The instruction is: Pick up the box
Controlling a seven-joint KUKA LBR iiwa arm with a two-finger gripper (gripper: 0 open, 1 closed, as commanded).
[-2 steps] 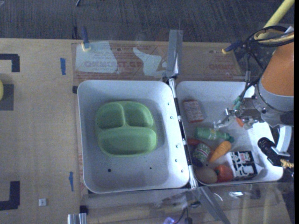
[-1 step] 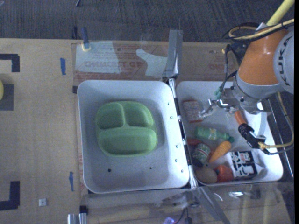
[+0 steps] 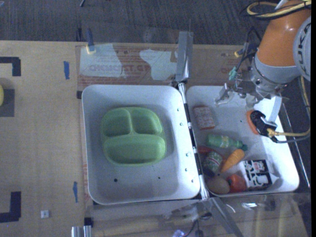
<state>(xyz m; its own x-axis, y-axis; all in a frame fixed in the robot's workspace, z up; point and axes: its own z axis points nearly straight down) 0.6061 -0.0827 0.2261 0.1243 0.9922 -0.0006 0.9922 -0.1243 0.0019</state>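
The box (image 3: pixel 256 174) is noted in the right bin's (image 3: pixel 291 181) near corner, judged light, stiff; its 2 long sides are recommended. The hand (image 3: pixel 247 95), well apart: opening cannot be told.

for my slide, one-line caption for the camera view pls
KUKA arm's gripper hovers over the right bin above a black-and-white box; a green tray fills the left bin.

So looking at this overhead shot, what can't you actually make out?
- Gripper: the arm's own body covers its tip.
- Orange object by the right bin's wall: partly covered by the arm's white part and cable.
- Box: its black-and-white print is too small to read.
- Items under the carrot: overlapped, outlines unclear.
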